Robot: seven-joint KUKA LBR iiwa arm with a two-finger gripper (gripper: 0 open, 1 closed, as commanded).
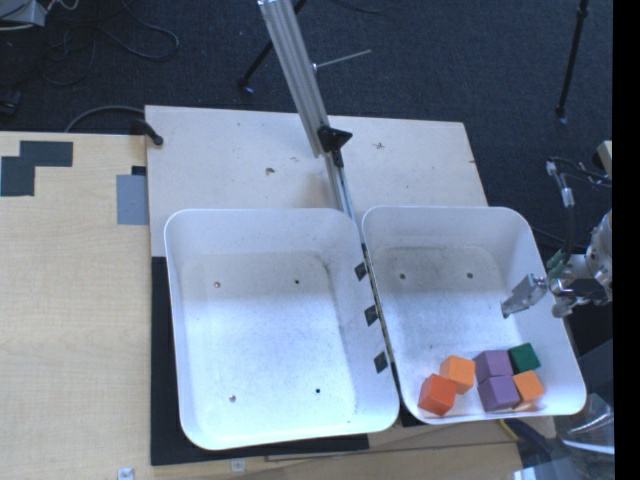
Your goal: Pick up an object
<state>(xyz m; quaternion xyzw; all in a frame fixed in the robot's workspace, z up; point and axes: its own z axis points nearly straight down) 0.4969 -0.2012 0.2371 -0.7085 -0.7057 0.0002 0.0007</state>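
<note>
Two shallow white bins are seen side by side on the bench (240,158). The left bin (200,238) shows a bare floor with a few small dark dots. The right bin (450,223) carries all the blocks, and they are gathered in its near right corner.

An orange-red block (437,394) is placed nearest to the front wall, and a smaller orange block (458,371) is set just beside it, touching or almost touching. To the right of these, two purple blocks are found: one purple block (492,364) further back and a second purple block (498,392) in front of it, close together. A green block (524,357) is located against the right wall, and another orange block (529,386) lies just in front of it, next to the purple pair.

The tool (523,295) is seen at the right rim of the right bin, reaching in from the right side, behind the group of blocks and apart from them. Nothing is seen between its parts. Whether the tool is apart or together cannot be told, because it is small and partly blurred.

A long grey metal rail (300,73) is laid at a slant from the far edge toward the gap between the bins.
</note>
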